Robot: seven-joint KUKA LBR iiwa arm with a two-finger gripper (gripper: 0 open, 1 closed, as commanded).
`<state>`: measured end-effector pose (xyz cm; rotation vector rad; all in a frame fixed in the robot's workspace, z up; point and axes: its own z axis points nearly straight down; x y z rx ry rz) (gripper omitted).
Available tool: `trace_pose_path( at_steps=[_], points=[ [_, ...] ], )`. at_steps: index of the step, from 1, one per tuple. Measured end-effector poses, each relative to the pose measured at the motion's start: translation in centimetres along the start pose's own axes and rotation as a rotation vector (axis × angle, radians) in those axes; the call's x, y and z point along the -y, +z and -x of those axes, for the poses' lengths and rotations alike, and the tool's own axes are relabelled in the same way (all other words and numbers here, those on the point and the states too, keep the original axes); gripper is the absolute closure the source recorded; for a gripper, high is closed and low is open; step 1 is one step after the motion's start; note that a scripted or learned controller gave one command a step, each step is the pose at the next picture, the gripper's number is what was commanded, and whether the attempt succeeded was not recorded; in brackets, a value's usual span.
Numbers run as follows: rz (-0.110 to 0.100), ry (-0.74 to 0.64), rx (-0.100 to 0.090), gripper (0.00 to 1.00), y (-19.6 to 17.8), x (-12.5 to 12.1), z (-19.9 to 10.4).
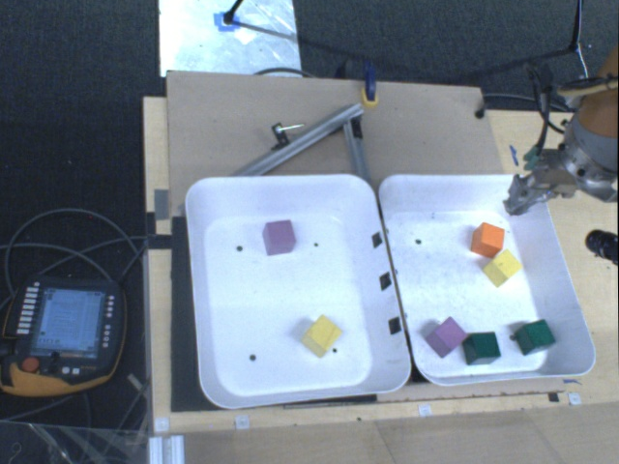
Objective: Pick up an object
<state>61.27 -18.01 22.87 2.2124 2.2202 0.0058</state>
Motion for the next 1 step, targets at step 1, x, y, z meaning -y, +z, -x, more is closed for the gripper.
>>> trace_pose_path(
  at_steps=[1],
  points=[
    [0.001,-0.002,0.000,1.00,-5.51,-0.22,0.05]
  ],
)
